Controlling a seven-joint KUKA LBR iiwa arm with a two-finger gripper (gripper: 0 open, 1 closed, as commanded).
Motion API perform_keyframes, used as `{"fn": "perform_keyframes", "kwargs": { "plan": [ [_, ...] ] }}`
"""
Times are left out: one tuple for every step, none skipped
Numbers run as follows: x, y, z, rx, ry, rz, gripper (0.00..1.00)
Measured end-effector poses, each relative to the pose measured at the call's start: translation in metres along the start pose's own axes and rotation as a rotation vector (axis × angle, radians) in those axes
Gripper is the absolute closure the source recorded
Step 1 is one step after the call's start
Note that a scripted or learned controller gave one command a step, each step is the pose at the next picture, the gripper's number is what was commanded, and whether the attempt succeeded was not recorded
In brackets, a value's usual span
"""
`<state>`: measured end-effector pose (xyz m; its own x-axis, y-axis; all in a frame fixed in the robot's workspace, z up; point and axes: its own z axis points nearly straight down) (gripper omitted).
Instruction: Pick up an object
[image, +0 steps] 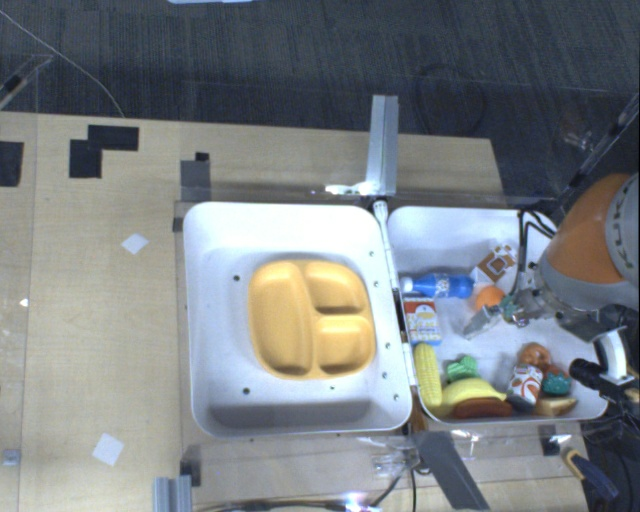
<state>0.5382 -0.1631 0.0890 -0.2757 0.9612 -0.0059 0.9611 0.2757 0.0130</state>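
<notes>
The right bin holds a jumble of small objects. A blue bottle lies near its left wall, with a red and white box below it. Further down are a corn cob, a green toy, a banana and a dark red sausage. An orange ball and a brown packet lie just above my gripper. The gripper hangs low over the bin's middle, over bare floor, with nothing seen in it.
The left bin contains a yellow divided tray. At the right bin's lower right lie a donut, a small can and a bread-like piece. The arm's orange band overhangs the right rim.
</notes>
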Motion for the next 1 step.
{"fn": "perform_keyframes", "kwargs": {
  "plan": [
    [0.0028,0.0520,0.0015,0.003,0.001,0.177,0.00]
  ]
}}
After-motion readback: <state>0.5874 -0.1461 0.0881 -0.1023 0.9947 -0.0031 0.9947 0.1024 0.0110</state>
